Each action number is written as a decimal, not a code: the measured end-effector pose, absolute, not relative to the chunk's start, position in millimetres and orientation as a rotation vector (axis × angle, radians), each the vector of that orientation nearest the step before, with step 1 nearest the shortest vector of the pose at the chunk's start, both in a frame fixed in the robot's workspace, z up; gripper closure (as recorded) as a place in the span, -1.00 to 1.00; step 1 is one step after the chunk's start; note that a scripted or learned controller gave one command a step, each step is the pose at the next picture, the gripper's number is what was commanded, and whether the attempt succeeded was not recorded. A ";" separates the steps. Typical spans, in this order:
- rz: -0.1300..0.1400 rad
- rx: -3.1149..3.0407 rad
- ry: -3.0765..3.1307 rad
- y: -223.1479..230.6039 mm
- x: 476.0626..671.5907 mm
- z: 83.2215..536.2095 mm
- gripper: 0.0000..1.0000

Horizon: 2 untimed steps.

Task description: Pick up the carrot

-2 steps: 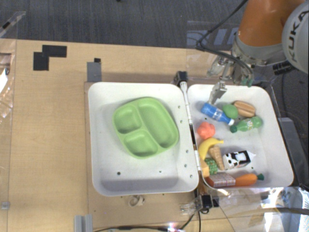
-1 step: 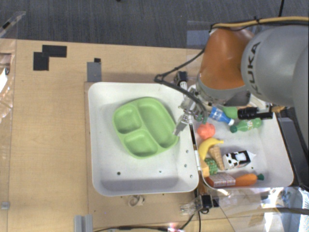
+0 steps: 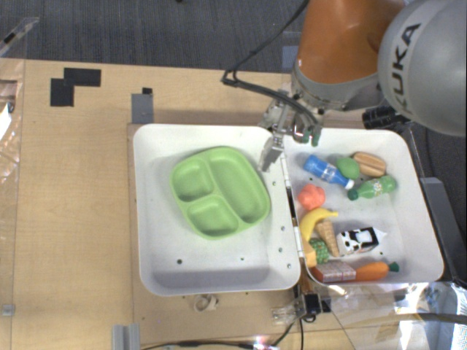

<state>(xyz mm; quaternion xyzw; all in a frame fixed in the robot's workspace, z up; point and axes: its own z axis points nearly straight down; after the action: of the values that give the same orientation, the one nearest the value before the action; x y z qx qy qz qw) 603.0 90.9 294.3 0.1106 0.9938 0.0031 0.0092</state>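
Note:
The carrot (image 3: pixel 372 271), orange with a small green tip, lies along the front wall of the right bin (image 3: pixel 417 195), beside a reddish-brown box (image 3: pixel 334 271). My gripper (image 3: pixel 272 154) hangs over the ridge between the two bins, near their back edge. It is well behind and to the left of the carrot, with several toys lying between them. Nothing shows in the gripper.
The left bin (image 3: pixel 153 217) holds a green divided plate (image 3: pixel 219 191). Crowding the right bin are a blue bottle (image 3: pixel 326 171), a green bottle (image 3: pixel 373 188), a hot dog bun (image 3: pixel 369 163), a red fruit (image 3: pixel 312 196), a banana (image 3: pixel 315 222) and a cow-patterned carton (image 3: pixel 360 241).

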 end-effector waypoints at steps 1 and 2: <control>0.002 0.367 3.125 144.8 554.6 149.4 -1.00; 0.011 0.363 3.106 145.1 560.5 166.2 1.00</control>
<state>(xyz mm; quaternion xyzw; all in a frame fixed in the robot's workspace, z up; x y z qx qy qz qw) 560.5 145.1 166.2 0.1162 0.9932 0.0036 0.0071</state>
